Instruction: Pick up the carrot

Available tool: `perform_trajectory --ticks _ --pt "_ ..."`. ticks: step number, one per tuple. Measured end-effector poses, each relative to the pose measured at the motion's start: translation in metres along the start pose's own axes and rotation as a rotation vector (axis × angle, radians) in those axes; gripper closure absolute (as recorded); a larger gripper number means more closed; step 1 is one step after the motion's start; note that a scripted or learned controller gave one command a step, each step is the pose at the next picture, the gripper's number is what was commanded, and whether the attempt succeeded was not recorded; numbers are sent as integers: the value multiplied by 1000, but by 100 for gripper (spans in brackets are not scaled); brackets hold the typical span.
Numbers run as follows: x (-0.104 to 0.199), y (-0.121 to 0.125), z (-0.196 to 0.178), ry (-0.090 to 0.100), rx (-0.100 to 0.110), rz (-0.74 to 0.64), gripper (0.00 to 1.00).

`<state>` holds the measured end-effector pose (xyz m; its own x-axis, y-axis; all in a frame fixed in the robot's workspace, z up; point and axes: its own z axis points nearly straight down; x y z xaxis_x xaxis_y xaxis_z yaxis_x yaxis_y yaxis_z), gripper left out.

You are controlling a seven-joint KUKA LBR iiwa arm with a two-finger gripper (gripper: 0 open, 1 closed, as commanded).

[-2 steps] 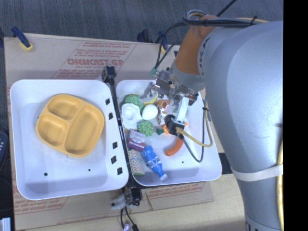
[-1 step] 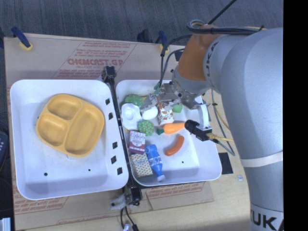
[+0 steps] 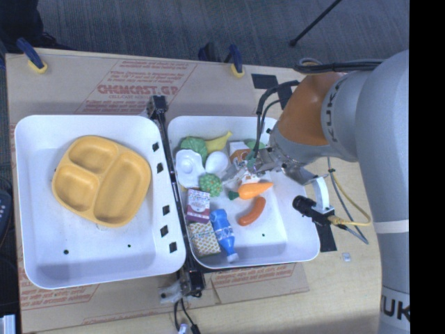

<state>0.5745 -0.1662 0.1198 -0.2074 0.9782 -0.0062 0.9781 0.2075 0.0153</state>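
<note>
Right bin, middle: carrot [image 3: 254, 188] lying flat, claw [image 3: 256, 165] right over it.
Just above the carrot's top edge hangs the claw, and I can't tell whether it's released or clenched. Toward the worktop's near edge from the carrot lies a sausage [image 3: 252, 211]; broccoli [image 3: 210, 184] sits just left, a blue bottle [image 3: 223, 234] by the bin's near-left corner. Over in the left bin [image 3: 42, 249], a yellow divided plate [image 3: 101, 180].

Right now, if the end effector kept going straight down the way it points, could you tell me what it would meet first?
Most likely the carrot, lying directly beneath the end effector in the right bin. Depth is hard to judge from above, so it may already be touching it.
</note>
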Motion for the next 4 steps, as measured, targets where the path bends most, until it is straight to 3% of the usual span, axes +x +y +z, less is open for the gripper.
perform_trajectory --ticks 1,2,3,4 --pt "3 -15 6 -15 -12 -181 0" --pt "17 -7 13 -26 -12 -607 0" --pt "36 1 13 -26 -11 -634 0" --pt "10 70 22 0 1 -576 0"
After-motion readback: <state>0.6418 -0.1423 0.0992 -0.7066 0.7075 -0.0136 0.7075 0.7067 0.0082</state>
